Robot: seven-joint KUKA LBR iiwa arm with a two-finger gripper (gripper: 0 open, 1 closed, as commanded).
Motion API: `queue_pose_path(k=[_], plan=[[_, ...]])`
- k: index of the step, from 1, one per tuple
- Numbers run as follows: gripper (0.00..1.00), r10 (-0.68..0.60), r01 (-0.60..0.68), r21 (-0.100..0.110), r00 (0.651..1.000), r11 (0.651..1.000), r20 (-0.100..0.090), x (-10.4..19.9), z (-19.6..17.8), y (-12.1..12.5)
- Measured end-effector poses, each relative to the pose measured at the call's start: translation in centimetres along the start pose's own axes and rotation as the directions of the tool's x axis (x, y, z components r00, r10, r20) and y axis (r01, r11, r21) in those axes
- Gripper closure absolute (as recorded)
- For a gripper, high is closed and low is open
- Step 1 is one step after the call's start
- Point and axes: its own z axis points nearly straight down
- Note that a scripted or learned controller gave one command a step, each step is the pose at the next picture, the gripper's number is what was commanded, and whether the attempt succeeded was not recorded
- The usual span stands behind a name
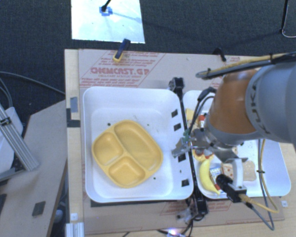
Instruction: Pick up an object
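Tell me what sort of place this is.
Probably a robotics lab test bench, not a kitchen: a robot arm reaches over two white bins set on a board, with a yellow tray and a toy-like banana, loose cables and dark carpet around.

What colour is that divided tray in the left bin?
Yellow. The divided tray shows plainly in the camera view.

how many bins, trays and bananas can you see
bins: 2 (left, right)
tray: 1, yellow, in the left bin
banana: 1, in the right bin
total: 4
Other items in the right bin sit partly hidden under the arm, so they are not counted.
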Motion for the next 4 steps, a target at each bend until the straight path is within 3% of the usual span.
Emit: queue_pose_path(k=[1,3,4], plan=[[1.00,0.006,-0.006,-0.003,1.000,1.000,0.002,-0.5,-1.1,0.1],[1.00,-0.003,0.003,-0.007,1.000,1.000,0.000,-0.4,-3.1,0.3],[0.00,-0.003,0.003,-0.006,1.000,1.000,0.000,-0.4,-3.1,0.3]])
